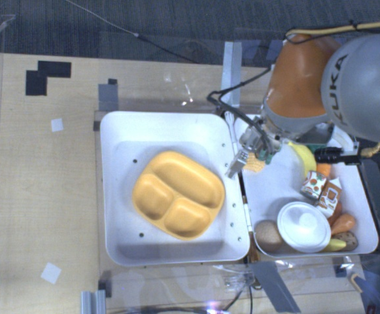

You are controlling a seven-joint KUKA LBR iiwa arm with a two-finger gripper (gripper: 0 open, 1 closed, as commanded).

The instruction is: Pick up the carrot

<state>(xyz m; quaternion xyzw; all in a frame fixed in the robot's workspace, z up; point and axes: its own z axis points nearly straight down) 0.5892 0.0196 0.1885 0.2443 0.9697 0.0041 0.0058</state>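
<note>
We log the end effector [242,157] over the bins' divider, grip state not discernible, while the carrot [342,224] lies well apart at the right bin [268,195]'s far right edge, long axis slanting, beside the white bowl [303,226].

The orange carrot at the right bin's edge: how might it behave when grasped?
The tapered orange carrot looks rigid and smooth, so it may slip from a pinch. It lies wedged between the round white bowl, the small printed carton and the bin wall, so neighbours will probably shift. Being rounded, it could roll once freed.
</note>
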